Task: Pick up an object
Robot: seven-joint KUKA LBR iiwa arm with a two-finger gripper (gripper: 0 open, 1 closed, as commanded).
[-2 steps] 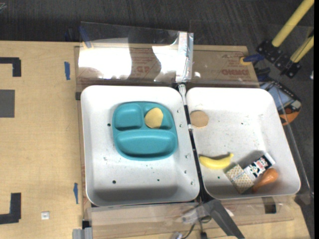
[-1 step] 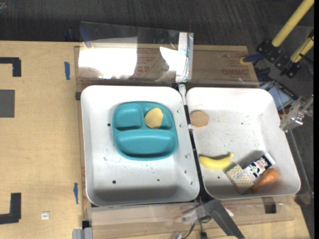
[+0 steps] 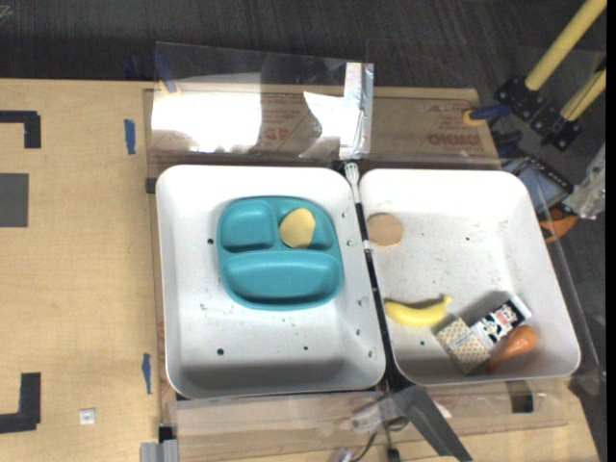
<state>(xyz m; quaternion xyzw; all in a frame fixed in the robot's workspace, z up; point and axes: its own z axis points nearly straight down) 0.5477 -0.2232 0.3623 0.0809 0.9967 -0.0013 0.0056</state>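
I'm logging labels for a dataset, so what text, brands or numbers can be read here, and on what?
Red print on the clear panel behind the bins: mirrored and blurred, not readable.
Black and white carton in the right bin: dark markings, too small to read.
Teal tray, banana: no text.

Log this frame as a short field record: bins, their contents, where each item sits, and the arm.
left bin: holds a teal divided tray
tray contents: yellow round item in the upper right compartment
right bin: four loose items
tan disc: upper left, near the divider
banana: lower left, lying flat
small carton: lower right, beside the banana
orange item: lower right corner, touching the carton
arm: grey part at the view's right edge, outside the bins
item held: none seen
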